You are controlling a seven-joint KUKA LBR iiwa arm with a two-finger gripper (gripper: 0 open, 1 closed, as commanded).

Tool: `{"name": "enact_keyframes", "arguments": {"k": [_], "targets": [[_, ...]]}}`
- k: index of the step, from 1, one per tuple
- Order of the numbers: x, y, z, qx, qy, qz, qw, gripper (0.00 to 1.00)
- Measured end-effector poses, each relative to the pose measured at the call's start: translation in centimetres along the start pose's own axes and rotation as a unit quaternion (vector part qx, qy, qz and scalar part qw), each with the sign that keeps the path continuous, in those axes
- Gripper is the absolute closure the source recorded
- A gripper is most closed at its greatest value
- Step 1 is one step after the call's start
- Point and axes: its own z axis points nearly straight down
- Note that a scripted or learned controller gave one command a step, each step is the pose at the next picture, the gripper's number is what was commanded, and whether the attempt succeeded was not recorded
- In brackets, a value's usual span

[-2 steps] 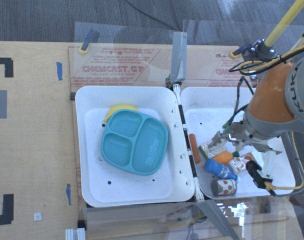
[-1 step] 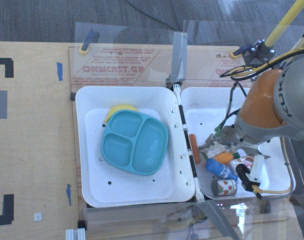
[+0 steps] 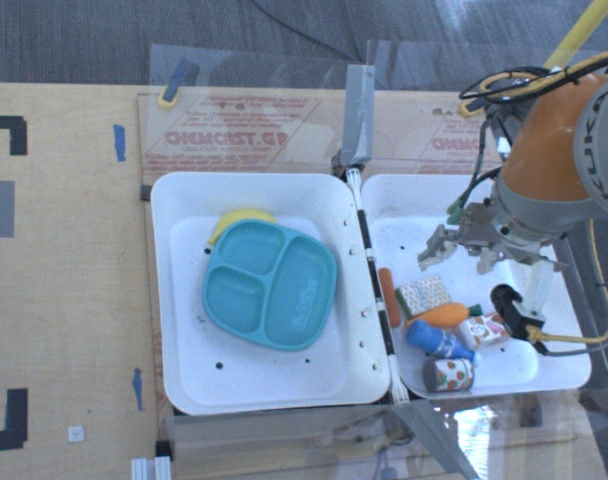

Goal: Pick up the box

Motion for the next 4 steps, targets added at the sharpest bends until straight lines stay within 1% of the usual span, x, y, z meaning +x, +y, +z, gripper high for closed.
{"name": "enact_keyframes", "arguments": {"k": [1, 2, 3, 4], "targets": [[-0.4, 3.4, 9.3, -0.005, 0.0, -0.057, 0.9984, 0.0], [-1.1, 1.1, 9.3, -0.008, 0.001, -0.07, 0.9975, 0.0], [-1.1, 1.1, 9.3, -0.008, 0.0, -0.085, 0.9963, 0.0], [-3.2, -1.1, 9.0, 0.001, 0.001, -0.017, 0.9999, 0.0]]}}
